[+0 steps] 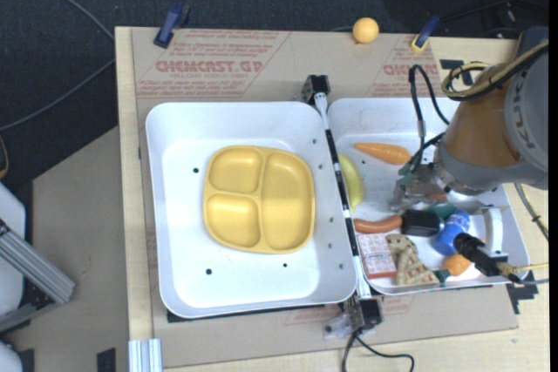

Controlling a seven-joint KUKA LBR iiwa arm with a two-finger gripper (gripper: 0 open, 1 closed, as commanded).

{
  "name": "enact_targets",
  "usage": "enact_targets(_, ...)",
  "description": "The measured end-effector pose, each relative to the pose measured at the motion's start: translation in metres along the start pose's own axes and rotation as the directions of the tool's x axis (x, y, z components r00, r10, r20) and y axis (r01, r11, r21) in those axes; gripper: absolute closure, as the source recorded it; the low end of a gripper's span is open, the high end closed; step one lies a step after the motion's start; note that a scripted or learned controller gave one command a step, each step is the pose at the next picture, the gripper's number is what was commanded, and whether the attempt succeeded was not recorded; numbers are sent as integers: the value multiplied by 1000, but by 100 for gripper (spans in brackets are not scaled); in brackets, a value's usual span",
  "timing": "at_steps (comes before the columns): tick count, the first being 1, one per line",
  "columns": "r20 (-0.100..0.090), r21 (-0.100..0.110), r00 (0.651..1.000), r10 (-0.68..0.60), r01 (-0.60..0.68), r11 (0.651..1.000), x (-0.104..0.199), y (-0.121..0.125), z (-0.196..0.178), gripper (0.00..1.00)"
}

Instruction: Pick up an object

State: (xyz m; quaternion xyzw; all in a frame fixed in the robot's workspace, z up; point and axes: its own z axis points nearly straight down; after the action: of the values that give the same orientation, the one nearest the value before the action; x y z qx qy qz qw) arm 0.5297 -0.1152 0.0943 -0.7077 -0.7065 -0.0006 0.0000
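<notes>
While my gripper (408, 192) hangs low in the right bin (370, 119), whether its fingers are spread or closed I cannot tell. An orange carrot (382, 152) lies at eleven o'clock of it, a sausage (377, 225) at seven. At nine o'clock, the left bin (174, 187) holds a yellow divided plate (259, 198).

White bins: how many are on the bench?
2. The left bin holds a yellow divided plate; the right bin holds small objects, some maybe hidden under the arm.
</notes>
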Motion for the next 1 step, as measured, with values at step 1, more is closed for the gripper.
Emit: enact_targets(1, 0, 0, 1000, 0, 0, 1000, 0, 0, 0, 0)
